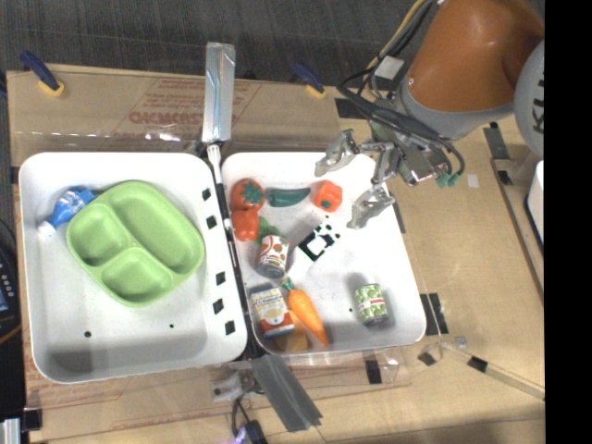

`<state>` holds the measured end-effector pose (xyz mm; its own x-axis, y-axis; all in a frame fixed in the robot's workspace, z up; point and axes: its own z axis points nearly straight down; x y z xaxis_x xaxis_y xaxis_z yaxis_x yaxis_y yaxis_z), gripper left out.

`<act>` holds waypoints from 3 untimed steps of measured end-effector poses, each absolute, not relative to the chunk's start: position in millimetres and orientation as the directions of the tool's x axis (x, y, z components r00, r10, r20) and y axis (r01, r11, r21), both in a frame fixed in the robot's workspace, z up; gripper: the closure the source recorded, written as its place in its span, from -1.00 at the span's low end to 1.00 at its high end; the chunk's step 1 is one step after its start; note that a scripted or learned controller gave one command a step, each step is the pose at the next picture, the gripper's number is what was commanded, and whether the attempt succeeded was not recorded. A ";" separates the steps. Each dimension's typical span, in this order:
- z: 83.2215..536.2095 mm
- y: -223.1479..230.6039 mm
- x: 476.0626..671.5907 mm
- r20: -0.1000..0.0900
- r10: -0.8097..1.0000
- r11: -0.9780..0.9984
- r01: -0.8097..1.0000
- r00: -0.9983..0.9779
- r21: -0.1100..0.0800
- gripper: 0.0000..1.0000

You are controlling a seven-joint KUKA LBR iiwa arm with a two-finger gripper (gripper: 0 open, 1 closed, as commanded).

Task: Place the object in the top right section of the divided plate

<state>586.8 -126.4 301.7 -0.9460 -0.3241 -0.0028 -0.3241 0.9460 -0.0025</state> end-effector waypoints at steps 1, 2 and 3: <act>174.7 -155.4 626.7 0.001 -0.569 0.822 -0.569 -0.822 0.002 -1.00; 205.0 -132.8 635.8 -0.002 -0.807 0.591 -0.807 -0.591 -0.002 -1.00; 251.1 -135.2 592.2 0.000 -0.754 0.657 -0.754 -0.657 -0.001 -1.00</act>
